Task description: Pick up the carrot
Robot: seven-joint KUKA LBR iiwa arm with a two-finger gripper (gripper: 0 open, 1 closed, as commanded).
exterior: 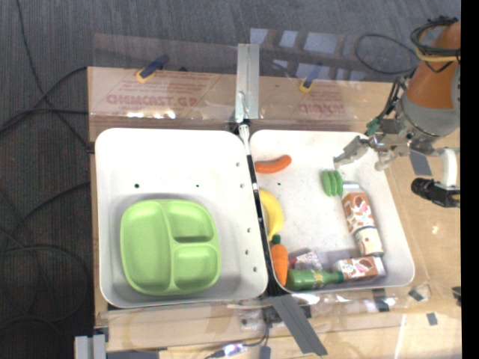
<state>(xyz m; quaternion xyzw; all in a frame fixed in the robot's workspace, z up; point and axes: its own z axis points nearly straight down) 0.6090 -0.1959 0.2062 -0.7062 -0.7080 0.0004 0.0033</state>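
Nearest, the green bottle (314, 278) lies beside the carrot (278, 261) at the right bin's (397, 223) front-left (banana (272, 212) just behind). Gripper (364, 154) hovers spread over the far-right corner, grasping nothing. Carton (361, 221) lettering unreadable.

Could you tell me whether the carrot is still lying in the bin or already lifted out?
In: the carrot lies in the right bin by its left wall, below the banana; the gripper is apart.
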